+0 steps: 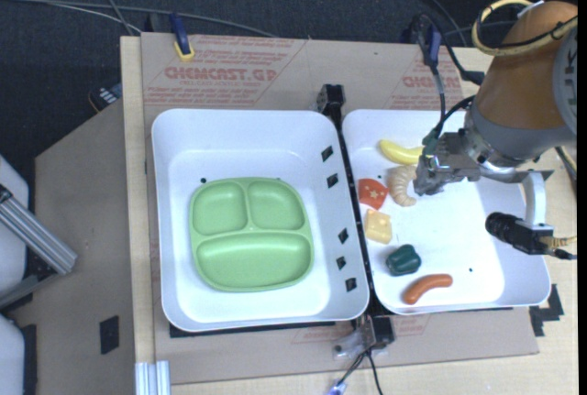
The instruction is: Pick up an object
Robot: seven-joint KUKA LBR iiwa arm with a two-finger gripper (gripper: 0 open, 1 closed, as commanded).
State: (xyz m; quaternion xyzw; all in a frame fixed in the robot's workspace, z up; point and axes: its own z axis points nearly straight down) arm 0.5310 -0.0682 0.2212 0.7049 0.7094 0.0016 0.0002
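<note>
The right white bin (477,242) holds several toy foods: a yellow banana (399,149), a tan curled piece (401,185), a red tomato slice (371,192), a yellow cheese cube (378,225), a dark green pepper (402,259) and an orange-red sausage (426,287). My gripper (429,178) hangs low in this bin, just right of the tan piece and below the banana's right end. Nothing shows between its fingers.
The left white bin (174,201) carries a green divided plate (249,232). A black divider with clips (341,192) runs between the bins. A black cylinder (514,232) juts over the right bin's right side. Cables trail beyond the cardboard base.
</note>
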